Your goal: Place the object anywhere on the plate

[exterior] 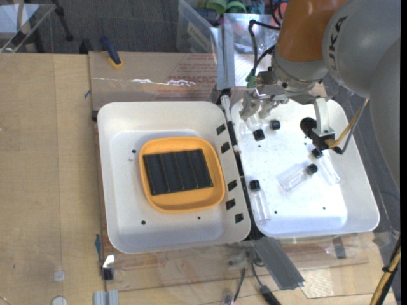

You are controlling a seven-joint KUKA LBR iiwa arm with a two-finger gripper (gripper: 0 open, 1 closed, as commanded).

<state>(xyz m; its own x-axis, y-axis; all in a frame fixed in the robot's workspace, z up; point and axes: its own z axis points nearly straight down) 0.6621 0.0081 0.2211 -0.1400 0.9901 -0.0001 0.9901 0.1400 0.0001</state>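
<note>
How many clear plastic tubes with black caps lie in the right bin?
3. One clear plastic tube with a black cap lies mid-bin, one along the left wall, and one towards the right. The grey arm may hide others.

Arm housing point(365, 37): partial black lettering "KU", reading vertically, cut off by the orange band.
Other readable text: none.
</note>
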